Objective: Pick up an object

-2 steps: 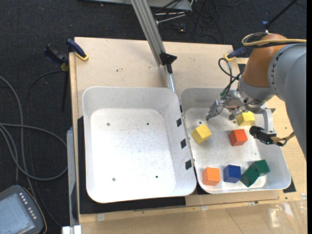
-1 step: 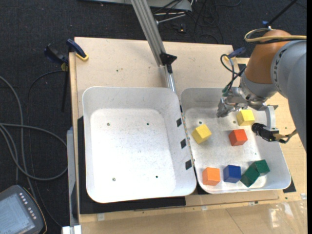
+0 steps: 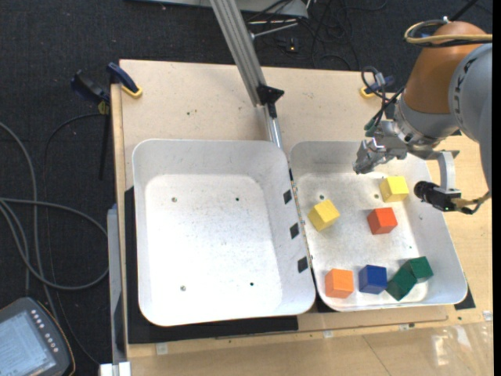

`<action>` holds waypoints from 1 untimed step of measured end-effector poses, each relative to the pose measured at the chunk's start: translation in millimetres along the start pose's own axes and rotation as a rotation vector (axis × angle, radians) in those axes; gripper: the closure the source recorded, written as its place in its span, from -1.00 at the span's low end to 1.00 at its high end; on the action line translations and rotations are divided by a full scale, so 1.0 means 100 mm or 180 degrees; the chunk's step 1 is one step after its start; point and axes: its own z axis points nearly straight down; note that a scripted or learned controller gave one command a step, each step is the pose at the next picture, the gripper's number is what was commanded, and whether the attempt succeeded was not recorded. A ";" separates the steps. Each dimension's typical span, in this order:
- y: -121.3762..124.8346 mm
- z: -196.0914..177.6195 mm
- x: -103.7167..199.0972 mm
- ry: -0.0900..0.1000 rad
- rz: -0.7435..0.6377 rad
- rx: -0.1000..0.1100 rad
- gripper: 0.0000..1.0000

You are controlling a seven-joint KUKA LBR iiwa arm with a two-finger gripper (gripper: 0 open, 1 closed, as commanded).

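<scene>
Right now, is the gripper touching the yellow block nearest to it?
Apart. The camera view shows bare white bin floor between the gripper and the yellow block, which sits alone in the right bin.

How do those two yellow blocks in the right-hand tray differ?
The upper yellow block lies near the pincer, toward the tray's far right; the lower yellow block lies nearer the left wall of the right tray. The upper one sits roughly square to the view, the lower one turned diagonally. Both are yellow cubes of similar size, resting free.
</scene>
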 end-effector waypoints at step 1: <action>0.09 -0.52 0.08 -0.0001 -0.0002 -0.0004 1.00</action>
